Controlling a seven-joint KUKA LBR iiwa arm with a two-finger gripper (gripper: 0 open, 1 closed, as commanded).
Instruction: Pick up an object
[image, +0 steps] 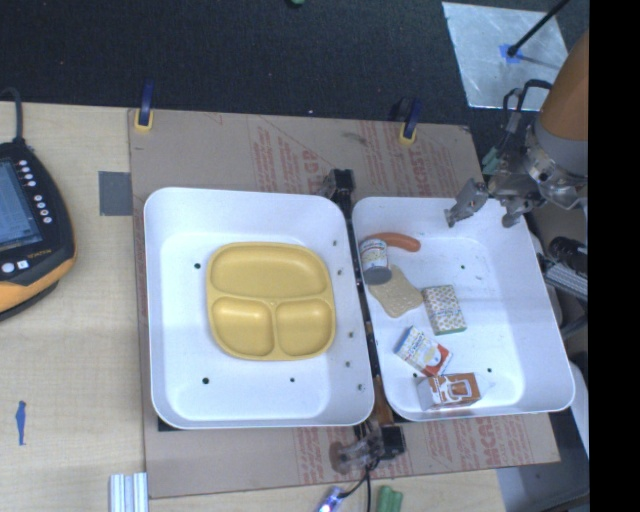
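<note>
Bench (80, 400): a pale wooden top is being seen, with a brown cardboard sheet (300, 150) clipped over it and both bins resting on that sheet.
Left bin (170, 300): a yellow divided tray (270, 300) is being carried at its middle; it is judged stiff plastic, broad and shallow, and too wide for a two-finger grip except at the rim.
Right bin (520, 300): the small candidates are being held here, clustered toward its left half, with bare white floor left on the right for an approach.
Arm (570, 100): it is being seen at the upper right, above the bin's far corner.
Gripper (490, 207): the fingers are being held spread apart, with nothing between them, well apart from the objects.
Sponge-like pad (398, 292): judged soft and light; it is touching the can.
Speckled block (444, 308): lying alone, judged light and firm, best taken across its short sides.
Small can (375, 258): judged rigid and smooth, likely to slip or roll.
Sausage (395, 241): lying just behind the can.
Flat packets (440, 370): thin, hard to get under.
Room: a dark floor is being seen beyond the bench.
</note>
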